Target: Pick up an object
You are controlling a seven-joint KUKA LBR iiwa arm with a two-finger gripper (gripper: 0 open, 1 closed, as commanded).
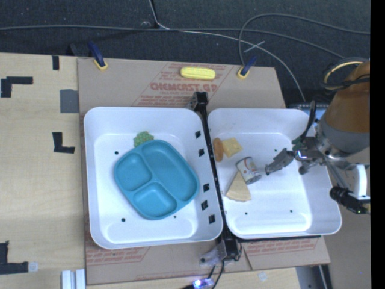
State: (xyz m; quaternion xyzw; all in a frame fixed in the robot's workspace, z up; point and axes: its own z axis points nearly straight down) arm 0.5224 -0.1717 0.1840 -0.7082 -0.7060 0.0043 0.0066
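Two white bins sat side by side on the cardboard sheet. Left bin held a blue divided plate with a small green item at its upper edge. Right bin held an orange-tan piece, a small silver-white object and a pale yellow wedge, all near its left side. Gripper hung over the right bin, fingers spread apart, nothing between them, just right of the silver-white object. Yellow corn cob lay on the cardboard behind the bins.
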